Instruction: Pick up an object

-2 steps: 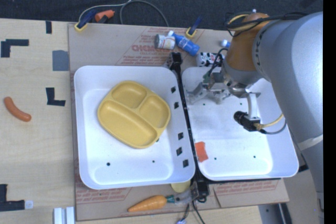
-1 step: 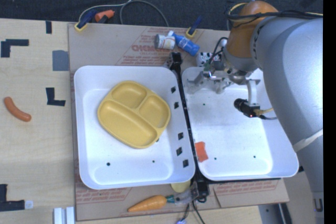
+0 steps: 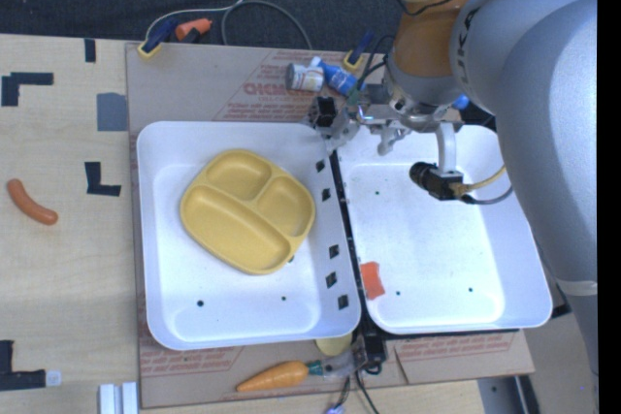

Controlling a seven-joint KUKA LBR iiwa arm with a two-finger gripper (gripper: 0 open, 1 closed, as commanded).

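A yellow divided plate (image 3: 248, 208) lies flat in the left bin (image 3: 155, 238). A small orange-red block (image 3: 372, 279) rests at the left wall of the right bin (image 3: 505, 296), near the front. My gripper (image 3: 417, 139) hangs over the far edge of the right bin, below the orange wrist band, well behind the block and to the right of the plate. A black part with a cable (image 3: 439, 180) hangs just under it. Nothing is visibly held.
An orange carrot (image 3: 272, 376) lies on the cardboard in front of the bins. A red sausage (image 3: 32, 202) sits on the bench at far left. Clamps and a small bottle (image 3: 309, 75) lie behind the bins. The grey arm covers the right side.
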